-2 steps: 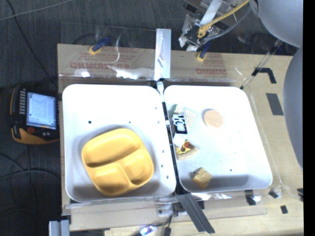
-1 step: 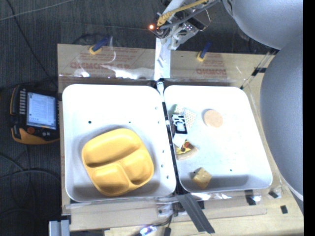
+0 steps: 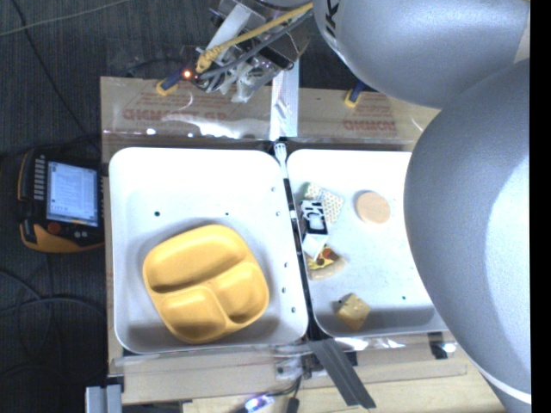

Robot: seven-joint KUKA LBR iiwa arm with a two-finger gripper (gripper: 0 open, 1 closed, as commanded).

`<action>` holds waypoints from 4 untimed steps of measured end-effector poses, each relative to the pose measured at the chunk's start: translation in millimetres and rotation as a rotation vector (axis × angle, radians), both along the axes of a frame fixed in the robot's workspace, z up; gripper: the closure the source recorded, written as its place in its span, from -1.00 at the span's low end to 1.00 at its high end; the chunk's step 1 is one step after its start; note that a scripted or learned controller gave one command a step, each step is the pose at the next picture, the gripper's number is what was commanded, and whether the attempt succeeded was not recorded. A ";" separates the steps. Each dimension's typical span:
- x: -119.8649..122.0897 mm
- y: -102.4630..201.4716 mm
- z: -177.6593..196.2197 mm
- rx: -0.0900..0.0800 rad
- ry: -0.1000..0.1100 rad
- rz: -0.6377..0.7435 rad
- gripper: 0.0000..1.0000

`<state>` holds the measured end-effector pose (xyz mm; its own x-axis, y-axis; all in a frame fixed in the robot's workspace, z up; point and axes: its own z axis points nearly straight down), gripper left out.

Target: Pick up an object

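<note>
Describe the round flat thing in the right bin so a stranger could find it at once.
Start at the right bin, beside the bin holding the yellow tray. Near its far side lies a tan disc, right of the black-and-white packet. It alone is flat, plain and perfectly round.

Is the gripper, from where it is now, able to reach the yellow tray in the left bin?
Probably yes. The yellow tray lies alone and uncovered in the left bin, with nothing over it. The gripper is beyond the bin's far edge.
</note>
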<state>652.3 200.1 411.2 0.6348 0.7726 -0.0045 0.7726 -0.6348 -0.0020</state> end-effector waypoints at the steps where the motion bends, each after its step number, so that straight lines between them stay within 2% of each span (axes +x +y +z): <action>1: -42.7 32.6 -14.0 0.001 -0.001 -0.126 1.00; 2: -3.1 -24.2 21.2 0.001 -0.002 -0.258 1.00; 3: -35.7 32.8 -55.5 -0.001 0.000 -0.330 1.00; 4: -1.5 32.9 -4.5 -0.001 -0.003 -0.549 1.00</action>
